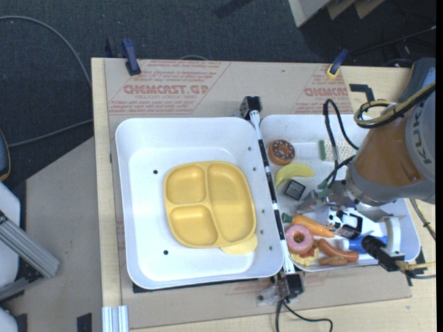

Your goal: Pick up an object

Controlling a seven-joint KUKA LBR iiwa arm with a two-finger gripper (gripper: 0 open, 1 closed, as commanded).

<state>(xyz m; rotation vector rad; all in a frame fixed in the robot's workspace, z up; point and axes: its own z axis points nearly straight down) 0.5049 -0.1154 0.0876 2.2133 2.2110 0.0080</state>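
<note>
The right bin [299,124] holds several toy foods. A brown donut [282,151] lies at its far left, with a yellow banana [293,173] and a small dark block [295,189] below it. An orange carrot [315,225], a pink donut [300,238] and a red sausage [337,254] lie along the near edge, beside a blue piece [367,243]. My gripper [330,199] is low in the middle of this bin, just right of the dark block and above the carrot. The wrist hides what lies under it.
The left bin [138,185] holds a yellow divided plate [208,203]. My grey and orange arm [387,158] covers the right half of the right bin. Blue clamps [129,55] [337,62] sit on the bench's far edge. A black cable [331,126] loops over the right bin.
</note>
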